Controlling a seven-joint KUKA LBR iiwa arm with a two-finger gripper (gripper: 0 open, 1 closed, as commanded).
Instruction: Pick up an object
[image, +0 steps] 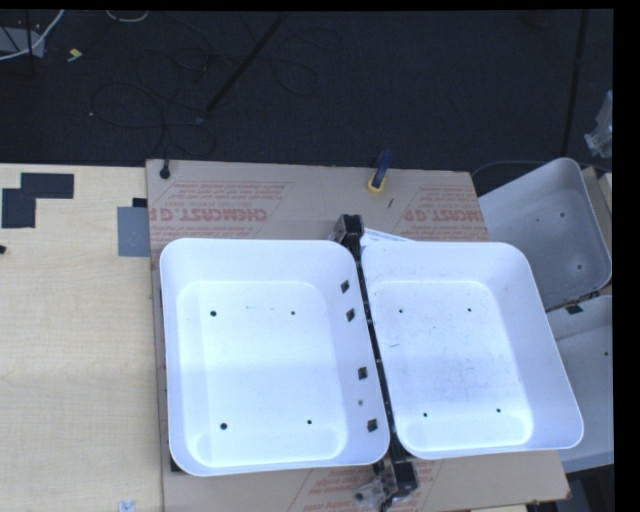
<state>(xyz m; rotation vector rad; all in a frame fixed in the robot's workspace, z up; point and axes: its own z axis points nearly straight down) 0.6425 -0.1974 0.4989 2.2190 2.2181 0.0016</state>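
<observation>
White bins side by side on brown board: left bin (190, 300), right bin (540, 330), rims touching along black clips (362, 372). Gripper state: can't tell.

Two white bins (455, 440) side by side on brown board (250, 205) atop desk (70, 350); small blue-yellow item (379, 172), possibly a clamp, at board's far edge.

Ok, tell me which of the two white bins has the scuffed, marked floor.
The right bin: its floor carries faint dark scuffs, while the left bin looks cleaner.
</observation>
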